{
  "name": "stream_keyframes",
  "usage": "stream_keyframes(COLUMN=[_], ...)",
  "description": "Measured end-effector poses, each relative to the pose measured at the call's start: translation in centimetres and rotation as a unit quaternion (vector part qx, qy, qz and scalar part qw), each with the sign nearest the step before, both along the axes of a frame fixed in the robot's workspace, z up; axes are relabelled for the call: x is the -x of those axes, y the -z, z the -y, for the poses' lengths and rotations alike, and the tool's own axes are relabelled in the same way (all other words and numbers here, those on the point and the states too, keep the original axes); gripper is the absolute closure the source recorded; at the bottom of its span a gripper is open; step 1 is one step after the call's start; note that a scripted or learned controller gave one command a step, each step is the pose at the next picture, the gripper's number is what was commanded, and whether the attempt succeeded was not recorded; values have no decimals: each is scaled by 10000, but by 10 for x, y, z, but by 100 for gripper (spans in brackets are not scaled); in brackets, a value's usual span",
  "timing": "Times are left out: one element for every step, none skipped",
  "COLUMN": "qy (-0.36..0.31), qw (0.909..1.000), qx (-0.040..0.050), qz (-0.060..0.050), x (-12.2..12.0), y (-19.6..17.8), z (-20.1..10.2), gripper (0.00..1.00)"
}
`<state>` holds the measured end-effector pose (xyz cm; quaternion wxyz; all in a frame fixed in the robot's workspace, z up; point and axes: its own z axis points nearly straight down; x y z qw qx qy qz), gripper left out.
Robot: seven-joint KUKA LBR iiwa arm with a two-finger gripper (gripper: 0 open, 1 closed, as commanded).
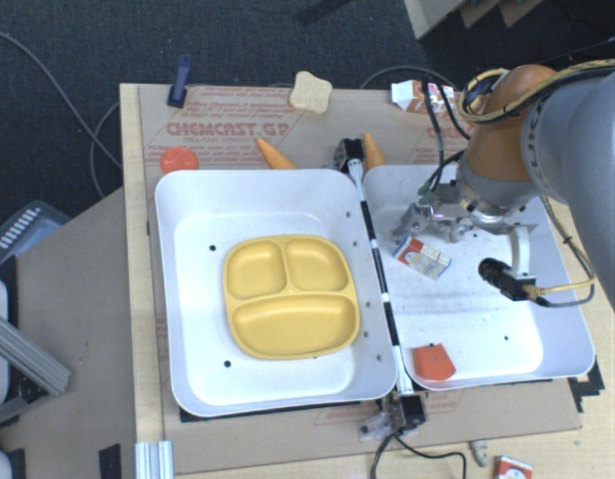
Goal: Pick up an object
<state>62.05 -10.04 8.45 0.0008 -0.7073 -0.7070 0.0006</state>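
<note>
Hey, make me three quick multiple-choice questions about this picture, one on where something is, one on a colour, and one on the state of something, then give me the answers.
1. Where is the yellow divided plate?
A. in the left bin
B. in the right bin
C. on the cardboard behind the bins

2. What colour is the block at the near edge of the right bin?
A. blue
B. orange
C. green

3. How does the small red and white packet lie?
A. standing in the plate
B. hanging outside the bin
C. flat on the right bin's floor

Answers: 1 A, the plate sits in the middle of the left bin. 2 B, the block is plainly orange. 3 C, the packet rests on the bin floor below the hand.
</note>
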Motion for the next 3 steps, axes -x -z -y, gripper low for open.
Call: stream_keyframes(qy=[-2,-1,1], qw=[10000,10000,10000], qx=[2,2,0], qz=[10,8,0], x=[-1,0,24], y=[-10,-10,0], z=[0,0,4], gripper=[100,0,0])
